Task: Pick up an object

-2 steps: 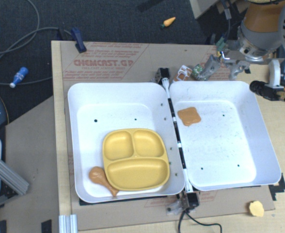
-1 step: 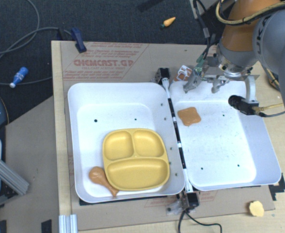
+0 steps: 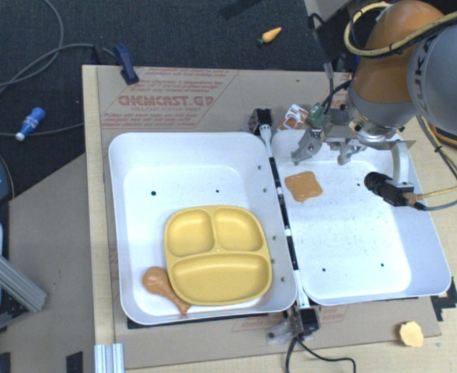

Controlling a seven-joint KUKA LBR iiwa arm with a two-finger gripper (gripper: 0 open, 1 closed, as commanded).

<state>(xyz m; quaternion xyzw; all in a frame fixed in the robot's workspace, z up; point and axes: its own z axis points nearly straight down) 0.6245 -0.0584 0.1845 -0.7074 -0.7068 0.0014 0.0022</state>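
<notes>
A flat tan toast-like piece [image 3: 303, 186] lies in the right bin [image 3: 368, 263], near its left wall at the far end. My gripper [image 3: 324, 152] hangs just above and beyond that piece, at the bin's far edge, with its two grey fingers [image 3: 303, 149] spread apart and nothing between them. In the left bin [image 3: 143, 169] sits a yellow divided plate [image 3: 216, 253]. A tan drumstick-shaped toy [image 3: 163, 284] lies against the plate's near left side.
A small yellow chunk [image 3: 410, 333] rests on the bench by the right bin's near right corner. A small printed packet [image 3: 294, 116] lies beyond the bins. A black cable fitting [image 3: 389, 189] hangs over the right bin's far right part.
</notes>
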